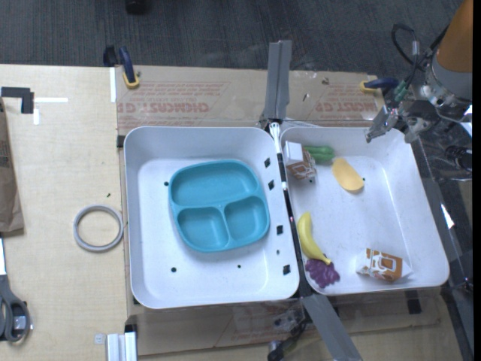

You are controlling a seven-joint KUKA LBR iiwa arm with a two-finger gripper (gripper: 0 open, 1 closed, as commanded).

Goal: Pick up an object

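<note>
Arm at upper right, gripper (385, 126) above right bin (421, 224) corner; finger state unclear

Robotics lab bench, 2 white bins (143, 224) clamped side by side, cardboard backing (195, 100), tape roll (98, 227), scissors (13, 314), toy food (312, 239), cabled grey arm (451, 59).

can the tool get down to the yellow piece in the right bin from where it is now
Probably yes: the tool hangs over the right bin's far edge, and the yellow piece lies uncovered, apart from the green item.
</note>
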